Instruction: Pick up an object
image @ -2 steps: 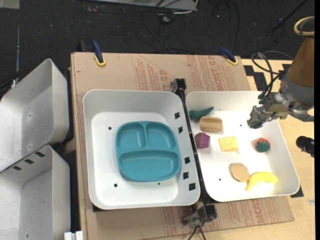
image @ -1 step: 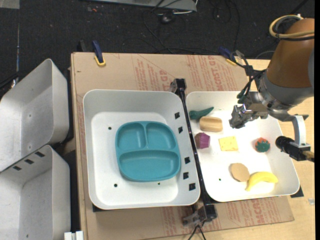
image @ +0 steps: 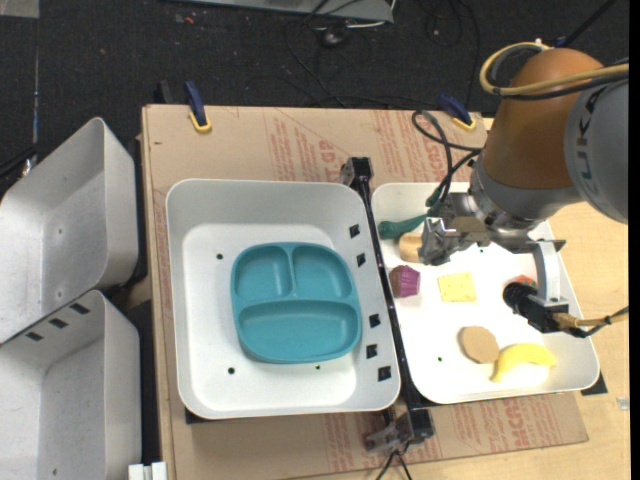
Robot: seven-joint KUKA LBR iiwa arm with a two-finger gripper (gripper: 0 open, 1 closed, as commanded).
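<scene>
My gripper [image: 436, 244] hangs low over the back left part of the right bin [image: 580, 363]. Right beside it on the left lies a tan, rounded piece [image: 410, 245], with a green item [image: 398, 227] just behind that. A purple object [image: 405, 281] sits in front of the gripper near the bin's left wall. A flat yellow square [image: 457, 287] lies at the bin's middle. Toward the front are a tan oval piece [image: 479, 344] and a yellow banana [image: 523, 360]. The wrist hides part of the bin's back.
The left bin [image: 190, 268] holds a teal divided plate [image: 296, 302]. A black divider [image: 380, 288] runs between the two bins. Spare white bins [image: 60, 228] stand off the bench at the far left. Cables trail near the back right corner.
</scene>
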